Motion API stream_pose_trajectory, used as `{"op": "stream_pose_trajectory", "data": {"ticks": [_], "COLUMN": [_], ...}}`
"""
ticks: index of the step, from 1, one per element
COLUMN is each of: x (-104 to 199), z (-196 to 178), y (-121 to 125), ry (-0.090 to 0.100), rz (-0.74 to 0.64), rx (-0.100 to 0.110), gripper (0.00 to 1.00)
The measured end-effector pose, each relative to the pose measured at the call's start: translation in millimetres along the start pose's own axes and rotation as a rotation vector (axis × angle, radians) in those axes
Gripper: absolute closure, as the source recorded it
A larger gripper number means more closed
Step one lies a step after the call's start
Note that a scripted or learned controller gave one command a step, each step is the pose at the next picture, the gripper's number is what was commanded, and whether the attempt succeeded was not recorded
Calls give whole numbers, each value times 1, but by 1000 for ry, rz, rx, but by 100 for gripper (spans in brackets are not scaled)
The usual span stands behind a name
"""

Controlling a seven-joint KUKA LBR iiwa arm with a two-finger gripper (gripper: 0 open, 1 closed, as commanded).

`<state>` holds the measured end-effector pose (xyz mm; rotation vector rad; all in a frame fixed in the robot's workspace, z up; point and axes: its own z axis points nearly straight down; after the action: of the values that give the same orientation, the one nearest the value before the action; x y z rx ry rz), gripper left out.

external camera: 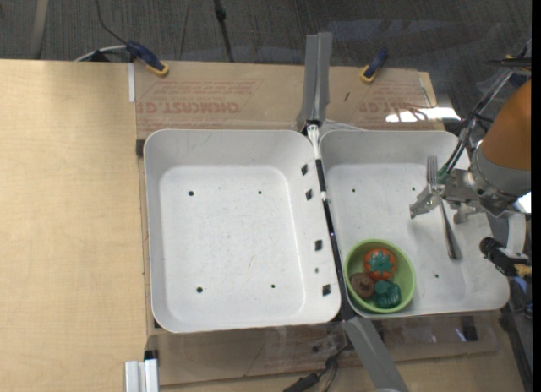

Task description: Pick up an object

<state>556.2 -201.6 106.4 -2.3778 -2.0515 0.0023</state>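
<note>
A metal fork (pixel 450 238) lies in the right bin (pixel 380 162), tines toward the back and handle toward the front. My gripper (pixel 440 208) reaches in from the right and hangs over the fork's middle. It is open, with one finger (pixel 421 205) left of the fork and the other on its right. Nothing is held. A green bowl (pixel 406 285) sits at the front left of the right bin. It holds an orange-red piece (pixel 379 261), a brown piece (pixel 363 284) and a teal piece (pixel 388 295).
The left bin (pixel 228 221) stands beside the right one, with a ridge and black clips (pixel 321 213) between them. Cardboard (pixel 220 99) lies behind the bins, held by clamps. The wooden bench top (pixel 68 213) spreads to the left.
</note>
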Motion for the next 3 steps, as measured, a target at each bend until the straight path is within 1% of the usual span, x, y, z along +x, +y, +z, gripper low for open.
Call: {"op": "stream_pose_trajectory", "data": {"ticks": [1, 2, 3], "x": [13, -1, 53], "z": [-107, -121, 14], "y": [38, 62, 27], "ry": [-1, -3, -1], "rz": [-129, -266, -299], "rx": [-3, -4, -2], "gripper": [0, 0, 0]}}
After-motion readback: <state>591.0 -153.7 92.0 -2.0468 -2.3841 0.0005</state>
